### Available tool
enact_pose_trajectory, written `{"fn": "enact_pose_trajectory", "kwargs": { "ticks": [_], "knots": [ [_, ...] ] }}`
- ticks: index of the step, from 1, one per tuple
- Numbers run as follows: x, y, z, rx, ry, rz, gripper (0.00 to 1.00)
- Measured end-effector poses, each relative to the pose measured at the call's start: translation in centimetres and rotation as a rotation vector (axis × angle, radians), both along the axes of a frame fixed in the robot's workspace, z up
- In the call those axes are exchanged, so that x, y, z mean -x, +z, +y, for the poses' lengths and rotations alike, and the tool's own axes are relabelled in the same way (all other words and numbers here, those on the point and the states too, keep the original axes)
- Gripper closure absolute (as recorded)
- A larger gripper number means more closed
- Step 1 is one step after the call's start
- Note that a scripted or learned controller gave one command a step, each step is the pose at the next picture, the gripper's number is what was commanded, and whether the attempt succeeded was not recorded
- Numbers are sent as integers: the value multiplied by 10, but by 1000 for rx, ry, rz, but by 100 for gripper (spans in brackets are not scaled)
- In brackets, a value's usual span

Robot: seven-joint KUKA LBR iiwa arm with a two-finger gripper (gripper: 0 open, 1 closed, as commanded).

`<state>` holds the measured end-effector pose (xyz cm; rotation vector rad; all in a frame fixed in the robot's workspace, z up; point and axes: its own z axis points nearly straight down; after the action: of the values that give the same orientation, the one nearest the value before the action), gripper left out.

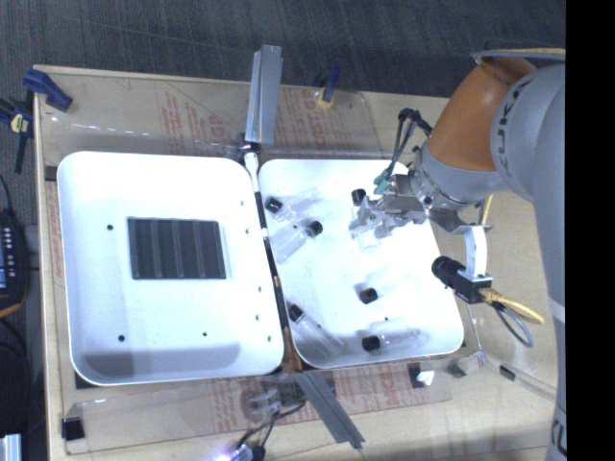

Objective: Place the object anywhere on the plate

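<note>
In the right bin's upper half: gripper, low over the white floor, fingers' state impossible to tell against the glare. Just beneath and left of the tips, a clear vial with black cap, touching or nearly so; not clear whether pinched. Further left, more clear vials, long axes slanted. Toward the near wall, two others. Left bin, well apart, with a dark ribbed plate at its middle. Transparent bodies hard to outline.
</note>
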<state>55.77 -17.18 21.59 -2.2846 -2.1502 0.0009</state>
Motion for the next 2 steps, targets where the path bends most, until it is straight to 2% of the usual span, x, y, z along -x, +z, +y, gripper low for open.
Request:
{"fn": "enact_pose_trajectory", "kwargs": {
  "ticks": [1, 2],
  "knots": [
    [-37, -29, 65, 3, -10, 1, 100],
    [-70, -25, 121, 3, -223, 0, 100]
  ]
}}
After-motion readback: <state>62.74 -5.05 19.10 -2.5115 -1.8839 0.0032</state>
